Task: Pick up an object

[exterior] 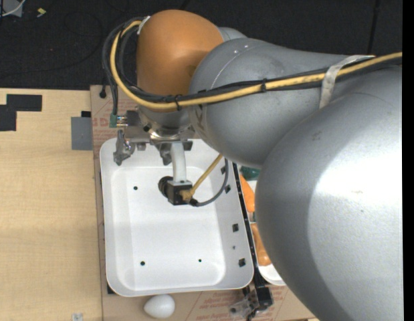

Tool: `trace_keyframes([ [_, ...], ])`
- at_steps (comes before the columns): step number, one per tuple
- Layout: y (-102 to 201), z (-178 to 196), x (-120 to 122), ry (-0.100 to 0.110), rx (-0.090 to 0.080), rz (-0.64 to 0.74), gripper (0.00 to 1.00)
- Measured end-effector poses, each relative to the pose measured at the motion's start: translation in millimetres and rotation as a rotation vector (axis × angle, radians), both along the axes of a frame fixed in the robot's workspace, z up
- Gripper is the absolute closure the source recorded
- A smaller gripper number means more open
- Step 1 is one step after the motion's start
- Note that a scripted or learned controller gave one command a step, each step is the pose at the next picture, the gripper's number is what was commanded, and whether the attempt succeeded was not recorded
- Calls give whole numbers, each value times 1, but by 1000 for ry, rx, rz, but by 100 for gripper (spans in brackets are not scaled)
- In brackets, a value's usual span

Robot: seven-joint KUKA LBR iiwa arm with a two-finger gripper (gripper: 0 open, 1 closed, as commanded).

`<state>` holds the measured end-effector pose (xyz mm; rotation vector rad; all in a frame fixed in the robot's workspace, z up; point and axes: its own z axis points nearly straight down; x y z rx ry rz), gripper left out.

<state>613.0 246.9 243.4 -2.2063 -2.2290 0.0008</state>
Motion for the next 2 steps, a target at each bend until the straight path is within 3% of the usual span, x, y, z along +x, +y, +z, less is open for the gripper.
trace_keyframes([
  [1,-6,10,1,2,-6,-2,100],
  [2,-5,9,1,3,-7,-1,0],
])
